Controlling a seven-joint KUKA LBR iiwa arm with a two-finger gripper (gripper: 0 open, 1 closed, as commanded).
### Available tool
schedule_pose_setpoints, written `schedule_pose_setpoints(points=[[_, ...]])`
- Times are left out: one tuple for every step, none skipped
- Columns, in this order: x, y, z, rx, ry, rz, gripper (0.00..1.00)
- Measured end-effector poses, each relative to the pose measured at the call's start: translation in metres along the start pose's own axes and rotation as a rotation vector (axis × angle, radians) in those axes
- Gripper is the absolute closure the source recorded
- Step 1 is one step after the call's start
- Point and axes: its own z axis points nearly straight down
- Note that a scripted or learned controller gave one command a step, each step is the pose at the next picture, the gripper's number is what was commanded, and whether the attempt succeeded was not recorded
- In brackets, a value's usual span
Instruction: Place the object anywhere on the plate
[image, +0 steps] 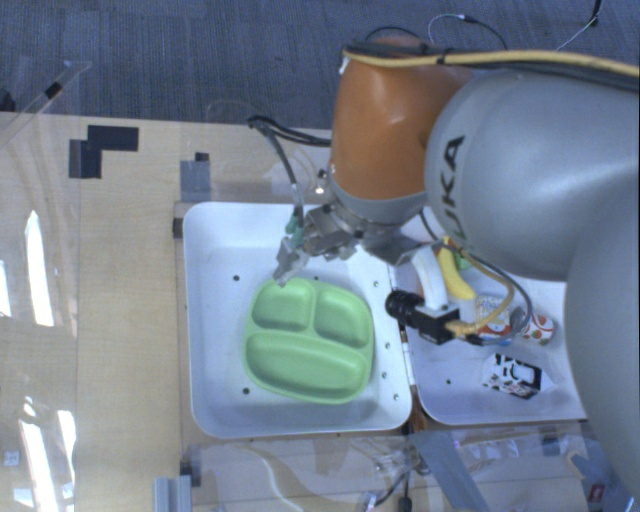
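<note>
A light green plate (310, 340) with three compartments lies in the left white bin (215, 330). My gripper (286, 262) hangs over the plate's far left corner, its tip just at the rim of the small far-left compartment. No object can be made out in the gripper. The plate's compartments look bare. The grey arm with its orange band covers the upper right of the view and hides much of the right bin.
The right bin (470, 400) holds a yellow and white item (455, 275), a small orange and white object (541, 328) and a black and white piece (515, 375) near its front. Bare white floor surrounds the plate in the left bin.
</note>
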Motion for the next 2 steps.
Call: schedule_pose_setpoints(points=[[0.0094,0.0107,-0.1140,-0.002,0.000,-0.241,0.00],[0.0093,0.0107,-0.1137,-0.002,0.000,-0.241,0.00]])
